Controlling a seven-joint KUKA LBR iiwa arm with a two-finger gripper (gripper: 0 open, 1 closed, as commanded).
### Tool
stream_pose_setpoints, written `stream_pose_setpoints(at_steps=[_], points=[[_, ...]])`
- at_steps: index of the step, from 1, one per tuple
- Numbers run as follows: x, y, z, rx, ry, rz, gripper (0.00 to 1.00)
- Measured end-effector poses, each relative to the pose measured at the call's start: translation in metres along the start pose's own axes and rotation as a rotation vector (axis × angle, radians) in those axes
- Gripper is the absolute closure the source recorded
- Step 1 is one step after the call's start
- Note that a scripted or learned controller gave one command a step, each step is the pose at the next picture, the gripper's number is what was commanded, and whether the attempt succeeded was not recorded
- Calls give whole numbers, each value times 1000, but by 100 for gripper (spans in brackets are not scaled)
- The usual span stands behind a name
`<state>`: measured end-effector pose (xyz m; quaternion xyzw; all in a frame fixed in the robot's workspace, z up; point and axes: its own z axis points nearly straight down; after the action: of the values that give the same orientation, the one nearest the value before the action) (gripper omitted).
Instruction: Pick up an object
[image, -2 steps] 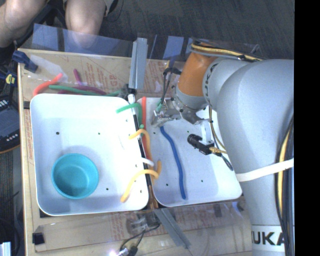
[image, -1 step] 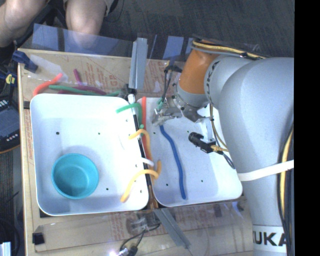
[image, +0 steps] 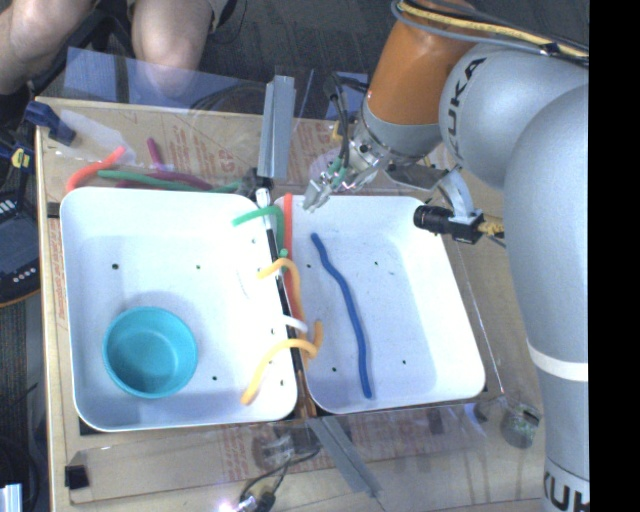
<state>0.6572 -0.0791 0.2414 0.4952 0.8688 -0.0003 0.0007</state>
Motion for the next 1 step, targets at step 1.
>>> stream_pose_setpoints(at_steps=[1], points=[[107, -1, 39, 4, 3, 13, 100]])
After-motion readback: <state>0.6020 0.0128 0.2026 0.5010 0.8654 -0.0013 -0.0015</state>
